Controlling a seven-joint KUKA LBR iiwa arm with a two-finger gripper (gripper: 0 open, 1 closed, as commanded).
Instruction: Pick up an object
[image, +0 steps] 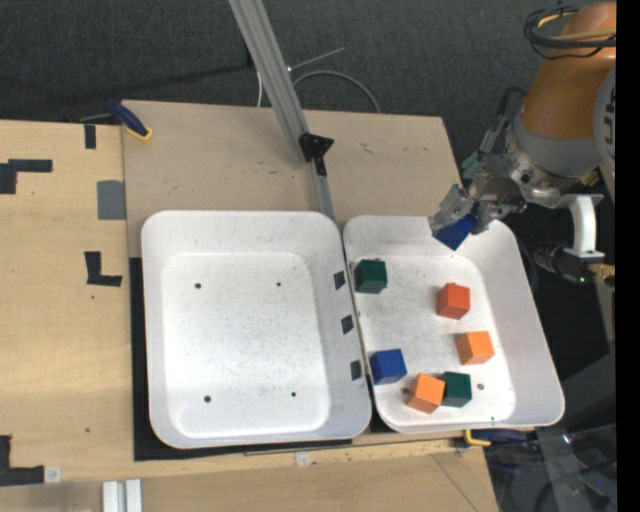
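A small blue block (455, 235) sits tilted between the pincer's (452, 222) fingers, above the right bin's (520, 290) far edge.

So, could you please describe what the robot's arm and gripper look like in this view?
The arm has a broad orange band over a grey, rounded wrist section, with dark cables looping above it and along its left side. The gripper is a compact grey metal assembly. A white cylindrical fitting hangs below the wrist on the right.
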